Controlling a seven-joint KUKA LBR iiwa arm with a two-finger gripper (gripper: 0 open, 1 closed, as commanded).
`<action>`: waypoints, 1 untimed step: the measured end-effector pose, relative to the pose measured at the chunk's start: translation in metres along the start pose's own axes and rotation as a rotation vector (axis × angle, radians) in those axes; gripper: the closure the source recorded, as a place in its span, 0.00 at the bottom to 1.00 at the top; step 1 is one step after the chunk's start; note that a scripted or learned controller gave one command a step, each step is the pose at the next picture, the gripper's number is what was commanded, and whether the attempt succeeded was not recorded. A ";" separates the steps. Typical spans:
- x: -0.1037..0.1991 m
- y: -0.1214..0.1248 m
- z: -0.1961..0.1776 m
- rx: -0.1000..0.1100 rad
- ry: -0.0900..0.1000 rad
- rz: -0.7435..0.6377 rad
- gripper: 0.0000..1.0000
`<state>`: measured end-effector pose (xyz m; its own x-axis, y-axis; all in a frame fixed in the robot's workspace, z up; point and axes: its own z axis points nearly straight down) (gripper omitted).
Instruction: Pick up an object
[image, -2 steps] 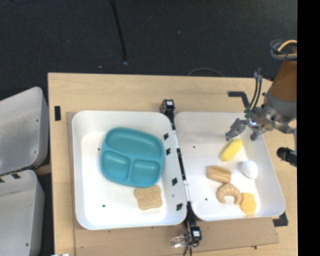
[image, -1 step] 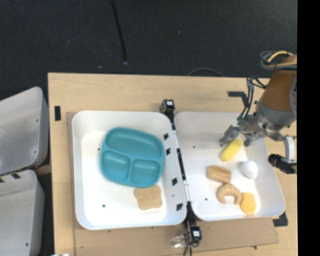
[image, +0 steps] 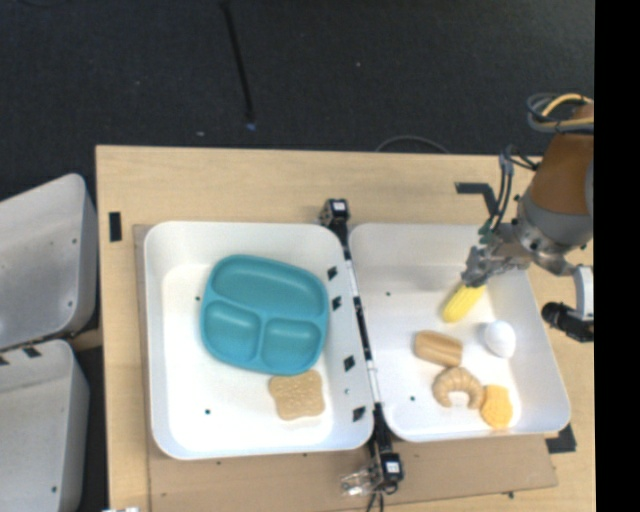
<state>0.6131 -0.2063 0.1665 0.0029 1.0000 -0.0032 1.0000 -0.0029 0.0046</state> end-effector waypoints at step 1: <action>0.003 -0.006 -0.048 -0.001 0.001 -0.004 1.00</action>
<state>0.6074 -0.2030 0.2142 -0.0010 1.0000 -0.0018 1.0000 0.0010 0.0052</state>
